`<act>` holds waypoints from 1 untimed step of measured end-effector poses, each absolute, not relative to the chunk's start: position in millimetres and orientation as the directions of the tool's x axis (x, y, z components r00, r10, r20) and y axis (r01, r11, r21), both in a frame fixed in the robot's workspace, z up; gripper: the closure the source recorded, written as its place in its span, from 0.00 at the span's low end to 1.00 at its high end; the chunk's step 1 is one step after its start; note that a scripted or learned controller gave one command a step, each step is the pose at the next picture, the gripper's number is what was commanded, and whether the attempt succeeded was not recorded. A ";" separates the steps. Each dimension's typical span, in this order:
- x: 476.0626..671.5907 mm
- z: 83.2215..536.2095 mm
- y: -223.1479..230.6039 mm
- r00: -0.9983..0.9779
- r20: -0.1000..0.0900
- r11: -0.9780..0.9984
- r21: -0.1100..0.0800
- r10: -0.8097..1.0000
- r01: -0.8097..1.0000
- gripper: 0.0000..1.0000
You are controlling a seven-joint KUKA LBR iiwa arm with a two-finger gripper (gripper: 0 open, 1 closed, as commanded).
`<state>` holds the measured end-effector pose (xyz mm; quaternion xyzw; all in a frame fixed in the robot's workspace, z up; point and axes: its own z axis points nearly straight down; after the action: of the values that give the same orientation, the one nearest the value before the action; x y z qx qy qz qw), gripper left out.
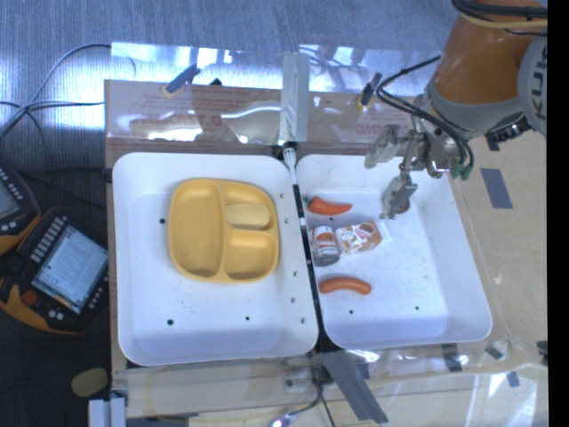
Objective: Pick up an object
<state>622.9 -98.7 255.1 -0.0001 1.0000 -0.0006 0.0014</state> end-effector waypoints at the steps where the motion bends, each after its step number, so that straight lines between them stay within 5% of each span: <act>1: 599.3 103.8 -131.0 -0.949 -0.002 0.949 -0.001 0.316 0.316 0.00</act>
<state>599.3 -131.0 103.8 0.1600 0.9871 -0.0006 0.0008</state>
